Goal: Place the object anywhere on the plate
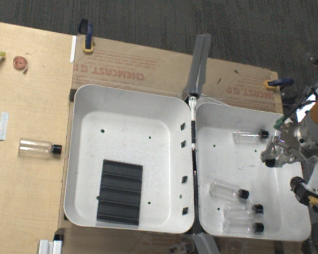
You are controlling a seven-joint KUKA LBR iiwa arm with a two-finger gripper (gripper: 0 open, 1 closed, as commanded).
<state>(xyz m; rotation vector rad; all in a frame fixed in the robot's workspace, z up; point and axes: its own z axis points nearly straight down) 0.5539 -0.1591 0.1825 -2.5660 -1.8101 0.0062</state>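
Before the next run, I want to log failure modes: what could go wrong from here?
1. The vials in the right bin are clear and lie close together, so a grasp may slip or nudge a neighbour.
2. The tool sits near that bin's right rim, beside the upper vial; a descent could clip the wall.
3. The black ridged plate lies in the left bin; a round vial could roll off it.

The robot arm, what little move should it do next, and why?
Probably lower the end effector toward the clear vial lying just to its left in the right bin. I see nothing held yet, and the dark ridged plate waits in the left bin.
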